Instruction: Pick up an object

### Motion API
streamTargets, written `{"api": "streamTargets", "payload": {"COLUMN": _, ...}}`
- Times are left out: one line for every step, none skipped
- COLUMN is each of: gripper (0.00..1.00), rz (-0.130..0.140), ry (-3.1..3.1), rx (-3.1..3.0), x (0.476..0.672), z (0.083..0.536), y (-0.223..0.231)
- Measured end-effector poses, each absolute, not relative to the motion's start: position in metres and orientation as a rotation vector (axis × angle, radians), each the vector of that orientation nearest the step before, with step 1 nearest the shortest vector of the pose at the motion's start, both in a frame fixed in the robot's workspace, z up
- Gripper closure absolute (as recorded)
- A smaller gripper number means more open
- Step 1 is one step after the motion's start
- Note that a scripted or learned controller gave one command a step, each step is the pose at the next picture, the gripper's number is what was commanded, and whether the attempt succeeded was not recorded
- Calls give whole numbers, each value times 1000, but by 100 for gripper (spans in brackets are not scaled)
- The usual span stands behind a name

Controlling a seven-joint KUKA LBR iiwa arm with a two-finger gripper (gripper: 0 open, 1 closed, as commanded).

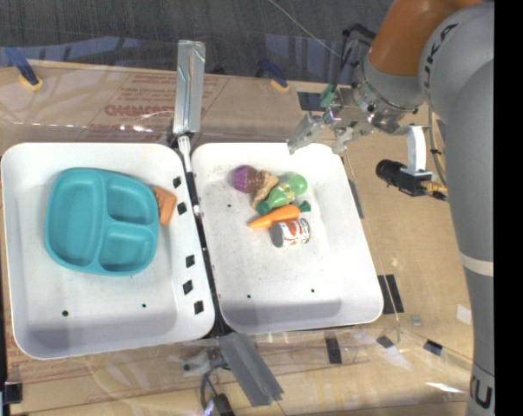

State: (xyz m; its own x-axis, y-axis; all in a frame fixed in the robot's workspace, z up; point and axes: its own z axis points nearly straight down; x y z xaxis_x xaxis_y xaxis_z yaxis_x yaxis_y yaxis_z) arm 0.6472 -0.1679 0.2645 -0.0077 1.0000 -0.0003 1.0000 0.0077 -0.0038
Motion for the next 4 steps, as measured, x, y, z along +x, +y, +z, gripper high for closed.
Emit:
{"api": "streamTargets", "payload": {"gripper": 0, "rz": 3, "ry": -2228, "rx": -2212, "x": 555, "z": 257, "y": -136}}
{"api": "streamTargets", "payload": {"gripper": 0, "rz": 11, "ry": -2221, "rx": -2210, "x": 527, "z": 152, "y": -180}}
{"api": "streamTargets", "payload": {"gripper": 0, "rz": -1, "ry": -2232, "rx": -2210, "x": 569, "z": 93, "y": -152}}
{"api": "streamTargets", "payload": {"gripper": 100, "rz": 0, "ry": -2234, "rx": -2206, "x": 569, "z": 103, "y": -152}}
